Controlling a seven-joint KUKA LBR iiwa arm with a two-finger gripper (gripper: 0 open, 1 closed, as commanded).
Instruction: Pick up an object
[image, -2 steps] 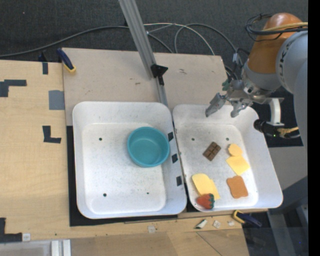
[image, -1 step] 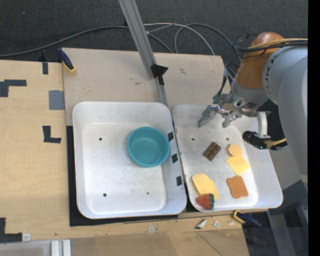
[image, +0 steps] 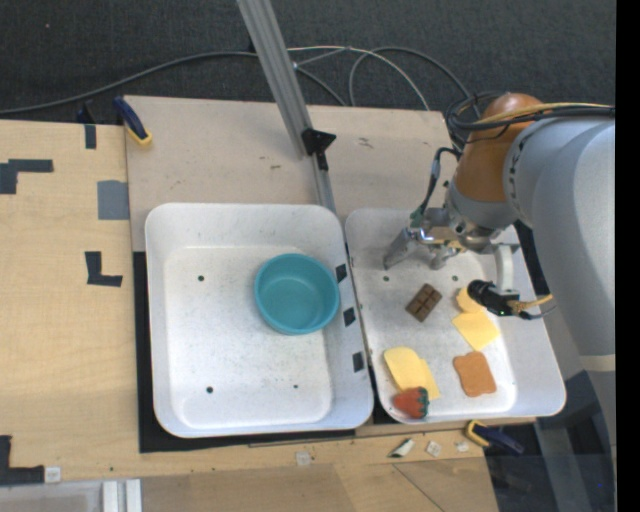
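The pincer (image: 420, 250) hangs over the far end of the right bin (image: 535, 395), fingers splayed wide with nothing between them, one tip reaching left toward the bin's inner wall and the other pointing down at the toys. Just below it, toward the camera and a touch to its right, lies the brown chocolate block (image: 424, 301), its long axis running on a diagonal. That looks like the nearest catch, needing a short drop and probably a wrist turn to close across its narrow side. The yellow pieces, orange slab (image: 474, 374) and strawberry (image: 410, 402) sit farther toward the near rim, and the blue bowl (image: 296, 292) lies off to the pincer's left in the other bin (image: 180, 300).
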